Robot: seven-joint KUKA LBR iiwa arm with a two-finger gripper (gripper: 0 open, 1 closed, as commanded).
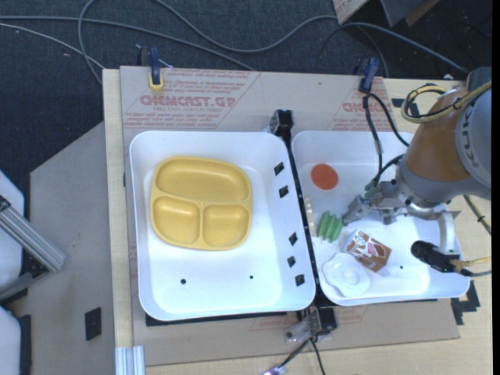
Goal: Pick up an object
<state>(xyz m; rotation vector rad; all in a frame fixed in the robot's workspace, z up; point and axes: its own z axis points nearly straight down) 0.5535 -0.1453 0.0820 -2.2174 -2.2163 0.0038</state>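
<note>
1. Step in hand: the approach. Your gripper (366,208) hangs low over the right bin (351,148), near its middle, with the arm (437,158) reaching in from the right. I judge that nothing is picked yet, as no thing shows in its grasp.
2. Fingers (355,209): you cannot tell from this slant whether they are spread or pressed together.
3. Where the candidates lie, all in the right bin:
   - the green piece (329,227) is just beside the gripper, on its left, close to the wall shared with the left bin;
   - the packet (369,250) lies just below the gripper in the view, flat on the bin floor;
   - the lid (348,276), pale and hard to make out against the white, is near the front rim, touching or nearly touching the packet;
   - the disc (325,176) sits apart, toward the back.
4. Next move, as I judge it: settle on one target, most likely the green piece or the packet since they are nearest, centre over it, then go down and close. The two lie close together, so a sloppy descent could nudge one while aiming for the other.
5. Count:
   - two bins on the worktop (203,100);
   - one yellow plate (201,203), alone in the left bin (223,283);
   - one green piece, one packet, one lid, one disc;
   - one arm, one gripper.
</note>
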